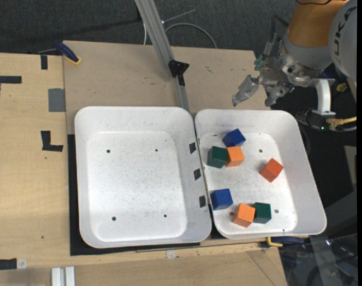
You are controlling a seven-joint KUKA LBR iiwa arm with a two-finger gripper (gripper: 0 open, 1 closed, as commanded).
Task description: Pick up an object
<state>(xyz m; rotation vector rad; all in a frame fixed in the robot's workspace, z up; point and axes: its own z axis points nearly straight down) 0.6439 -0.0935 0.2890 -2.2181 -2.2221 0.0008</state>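
Tool (259, 97) metal, fingers spread, holding nothing | right bin (300, 159) glossy white plastic | cubes: blue (233, 138), green (217, 157), orange (235, 156)

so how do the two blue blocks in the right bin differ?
The upper blue block sits near the bin's far side, turned at an angle, touching an orange block. The lower blue block sits near the left wall of the right bin, squarer to the wall, apart from its neighbours. Both are similar small blue cubes resting on the bin floor.
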